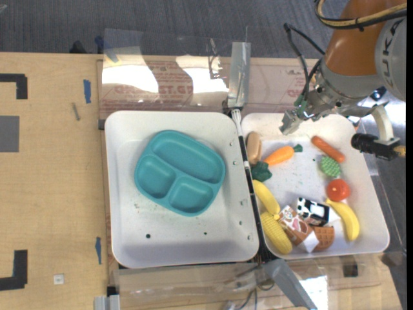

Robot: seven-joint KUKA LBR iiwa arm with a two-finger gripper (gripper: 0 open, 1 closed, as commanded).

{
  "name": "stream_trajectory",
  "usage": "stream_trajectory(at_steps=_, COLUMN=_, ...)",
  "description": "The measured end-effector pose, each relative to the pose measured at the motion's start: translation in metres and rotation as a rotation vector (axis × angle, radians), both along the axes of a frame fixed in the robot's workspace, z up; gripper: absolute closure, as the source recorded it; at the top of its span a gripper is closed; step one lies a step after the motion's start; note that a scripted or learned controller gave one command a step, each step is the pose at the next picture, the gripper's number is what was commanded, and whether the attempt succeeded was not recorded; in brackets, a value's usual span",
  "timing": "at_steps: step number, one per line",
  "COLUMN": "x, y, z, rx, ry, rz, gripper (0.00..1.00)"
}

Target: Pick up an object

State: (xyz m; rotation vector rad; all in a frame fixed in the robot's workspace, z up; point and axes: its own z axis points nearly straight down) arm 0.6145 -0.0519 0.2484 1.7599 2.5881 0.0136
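The claw [292,123] hangs bare over the right bin's [377,237] far edge, its state beyond my telling, and I'd drop it straight onto the orange carrot [280,155] just below, lying clear of its neighbours.

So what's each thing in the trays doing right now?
pincer: above the right bin, gripping nothing
teal plate: flat in the left bin
carrot: lying on its side
tomato: resting loose
banana: lying flat
corn: lying at the divider
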Motion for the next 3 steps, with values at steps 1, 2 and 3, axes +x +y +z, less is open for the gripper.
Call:
stream_trajectory(at_steps=1, x=-0.096, y=-0.066, z=-0.077, rx=-0.003, ry=0.019, rz=0.304, gripper=1.00)
stream_trajectory(at_steps=2, x=-0.094, y=-0.063, z=-0.075, rx=-0.003, ry=0.014, rz=0.309, gripper=0.00)
stream_trajectory(at_steps=3, x=-0.050, y=-0.054, z=-0.141, rx=-0.001, ry=0.018, rz=0.246, gripper=0.00)
